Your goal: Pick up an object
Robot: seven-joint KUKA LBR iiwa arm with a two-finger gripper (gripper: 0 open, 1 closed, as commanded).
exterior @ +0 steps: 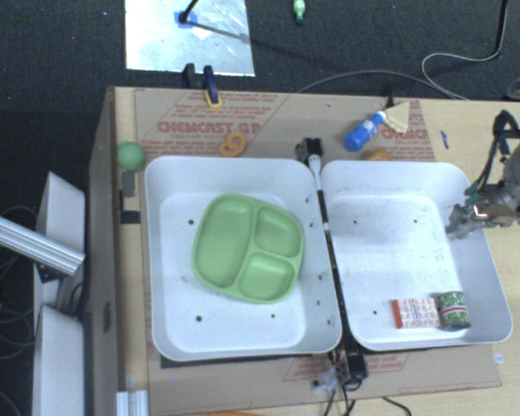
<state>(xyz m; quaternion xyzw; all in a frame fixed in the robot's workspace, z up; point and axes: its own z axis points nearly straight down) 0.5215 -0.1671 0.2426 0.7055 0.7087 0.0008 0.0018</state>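
We saw the gripper at the right bin's rim, bare floor beside it, packet and can nearer us, jaw state unclear.

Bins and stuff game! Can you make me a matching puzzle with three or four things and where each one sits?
Things:
1. green plate
2. small packet
3. blue bottle
4. green ball

Places:
A. on the bench behind the right bin
B. in the left bin
C. at the left bin's back left corner, outside it
D. in the right bin, near its front edge

Pairs: 1-B, 2-D, 3-A, 4-C
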